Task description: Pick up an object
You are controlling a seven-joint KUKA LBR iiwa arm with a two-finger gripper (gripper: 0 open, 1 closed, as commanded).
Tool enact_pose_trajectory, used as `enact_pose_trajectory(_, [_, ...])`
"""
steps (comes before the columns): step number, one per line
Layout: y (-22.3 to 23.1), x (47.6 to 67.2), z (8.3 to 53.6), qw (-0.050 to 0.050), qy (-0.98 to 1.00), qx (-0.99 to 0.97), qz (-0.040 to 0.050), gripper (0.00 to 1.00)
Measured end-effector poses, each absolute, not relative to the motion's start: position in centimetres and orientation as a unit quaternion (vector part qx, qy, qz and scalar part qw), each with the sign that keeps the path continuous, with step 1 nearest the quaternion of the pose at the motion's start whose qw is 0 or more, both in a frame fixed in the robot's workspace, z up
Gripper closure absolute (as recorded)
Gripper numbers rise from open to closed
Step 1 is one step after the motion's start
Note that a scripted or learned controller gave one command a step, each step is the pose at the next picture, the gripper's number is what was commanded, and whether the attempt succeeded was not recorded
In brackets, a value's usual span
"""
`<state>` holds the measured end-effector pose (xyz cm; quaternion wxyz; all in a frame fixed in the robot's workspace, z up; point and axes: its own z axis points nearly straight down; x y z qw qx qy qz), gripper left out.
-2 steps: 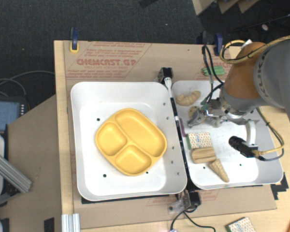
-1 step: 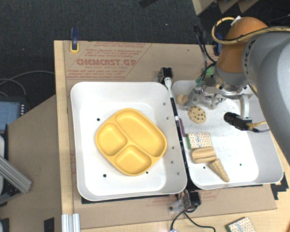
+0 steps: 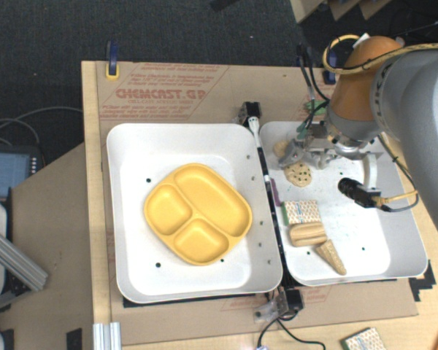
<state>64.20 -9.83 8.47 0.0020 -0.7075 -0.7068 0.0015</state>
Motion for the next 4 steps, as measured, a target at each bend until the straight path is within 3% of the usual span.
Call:
enact_pose_trajectory(1, [-9.8, 64.4, 9.6, -0.001, -0.707, -0.707, -0.0003, 1.0])
enact_pose_trajectory(2, [-9.8, 64.4, 9.6, -0.001, -0.707, -0.707, -0.0001, 0.0])
enact_pose_trajectory(3, [-11.1, 66.1, 8.2, 0.014, -0.709, -0.705, 0.0092, 0.0])
enact_pose_trajectory(4, [-9.3, 66.1, 8.1, 0.01, -0.708, -0.706, 0.0093, 0.0])
